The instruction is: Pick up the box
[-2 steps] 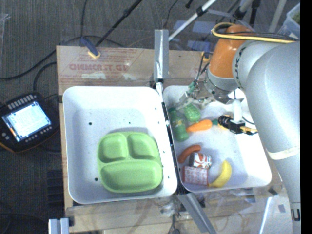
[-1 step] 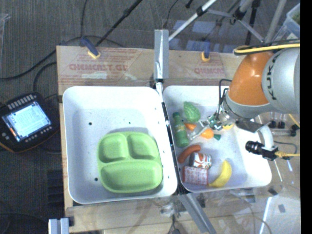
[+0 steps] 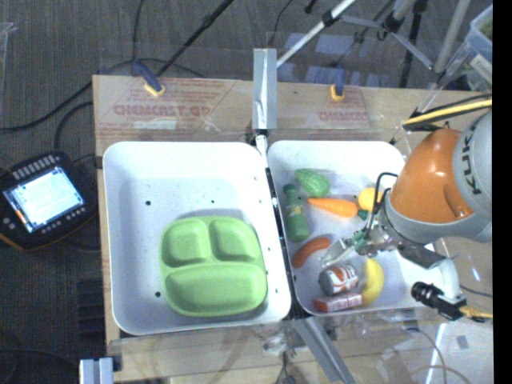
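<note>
box lain flat against the right bin's near wall, hemmed by can and banana, left bin taken up by green tray, open floor left behind it, gripper poised above the can, pincer state not discernible

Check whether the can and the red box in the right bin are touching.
Touching. The camera view shows the can resting against the top edge of the red box, no white bin floor visible between them.
</note>
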Robot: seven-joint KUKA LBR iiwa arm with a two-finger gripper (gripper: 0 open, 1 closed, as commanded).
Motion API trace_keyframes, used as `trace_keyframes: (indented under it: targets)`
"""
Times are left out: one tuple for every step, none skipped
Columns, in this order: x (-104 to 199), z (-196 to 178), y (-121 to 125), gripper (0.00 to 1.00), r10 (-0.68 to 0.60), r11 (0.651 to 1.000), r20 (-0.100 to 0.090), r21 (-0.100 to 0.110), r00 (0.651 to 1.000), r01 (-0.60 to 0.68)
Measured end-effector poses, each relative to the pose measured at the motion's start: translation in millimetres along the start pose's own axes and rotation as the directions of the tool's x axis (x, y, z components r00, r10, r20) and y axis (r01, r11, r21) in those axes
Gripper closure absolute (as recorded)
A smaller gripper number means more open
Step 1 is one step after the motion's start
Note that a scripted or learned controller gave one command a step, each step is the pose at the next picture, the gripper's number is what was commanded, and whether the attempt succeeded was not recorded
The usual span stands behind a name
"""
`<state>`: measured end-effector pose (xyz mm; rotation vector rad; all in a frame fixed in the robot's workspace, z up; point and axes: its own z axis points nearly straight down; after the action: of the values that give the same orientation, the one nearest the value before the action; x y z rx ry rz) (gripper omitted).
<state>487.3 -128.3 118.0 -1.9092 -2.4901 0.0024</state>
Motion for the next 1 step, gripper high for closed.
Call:
trace_keyframes:
  targets:
    - [14.2, 28.2, 27.3, 0.00, 0.005, 1.000, 0.006, -0.010, 1.000, -0.005]
